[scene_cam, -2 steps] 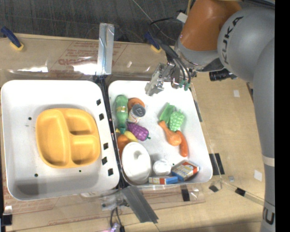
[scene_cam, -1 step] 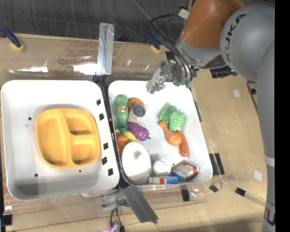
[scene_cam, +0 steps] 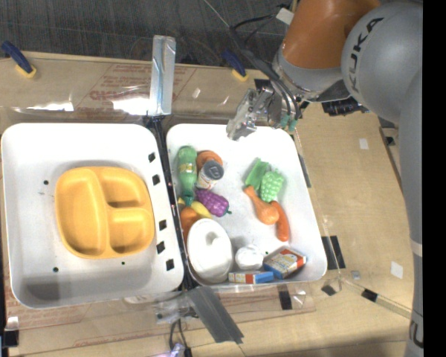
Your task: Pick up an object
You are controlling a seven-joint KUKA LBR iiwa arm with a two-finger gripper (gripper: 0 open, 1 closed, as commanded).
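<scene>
Camera view, near edge first: right bin holds a small carton and white cup at its near wall; mid-bin, purple grapes, orange carrot, green toy. Left bin carries a yellow divided tray. Farthest: gripper over the right bin's far rim, nothing between its fingers; parted or closed, cannot tell.

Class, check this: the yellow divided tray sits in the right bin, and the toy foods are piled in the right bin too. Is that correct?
Not quite. The camera view shows the yellow divided tray in the left bin; the toy foods are indeed in the right bin.
</scene>
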